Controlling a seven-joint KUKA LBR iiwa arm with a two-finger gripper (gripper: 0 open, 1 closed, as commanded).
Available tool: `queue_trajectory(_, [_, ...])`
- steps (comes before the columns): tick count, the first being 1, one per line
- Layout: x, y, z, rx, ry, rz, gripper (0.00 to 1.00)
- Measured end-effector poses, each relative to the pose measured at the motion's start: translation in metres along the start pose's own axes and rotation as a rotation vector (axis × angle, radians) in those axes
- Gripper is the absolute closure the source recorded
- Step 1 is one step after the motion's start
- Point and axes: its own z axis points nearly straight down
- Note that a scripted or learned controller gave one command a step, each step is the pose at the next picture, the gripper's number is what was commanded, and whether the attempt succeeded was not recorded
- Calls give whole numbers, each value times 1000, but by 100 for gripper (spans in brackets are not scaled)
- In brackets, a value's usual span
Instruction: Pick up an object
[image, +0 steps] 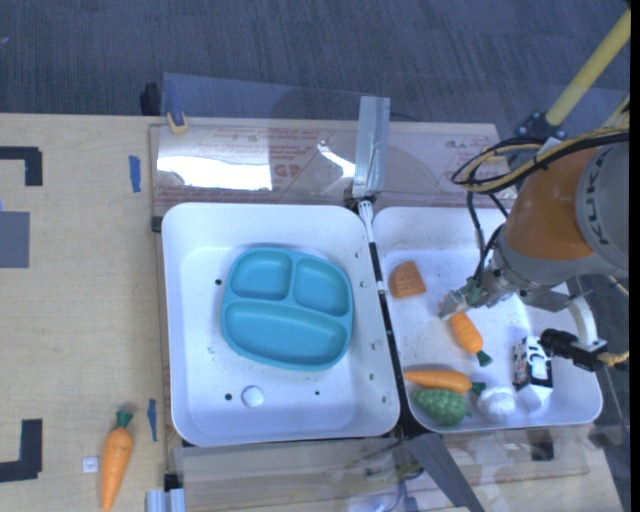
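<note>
Small orange carrot (467, 333), green stem end pointing lower right, lies tilted in the right bin (570, 405), mid-floor. Orange bread piece (406, 280) to its upper left; longer carrot (437, 379) below.

Single arm (575, 215), entering from the right of the camera view, grey body with orange band above the wrist, angled downward and leftward. Its 2-finger gripper (462, 300) sits low at the arm's left end. Black and yellow cables loop over the wrist.
</note>
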Motion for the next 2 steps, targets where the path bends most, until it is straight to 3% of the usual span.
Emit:
queue_trajectory(1, [32,63,-91,0,2,49,100])
queue_trajectory(2, [13,47,-106,7,2,56,100])
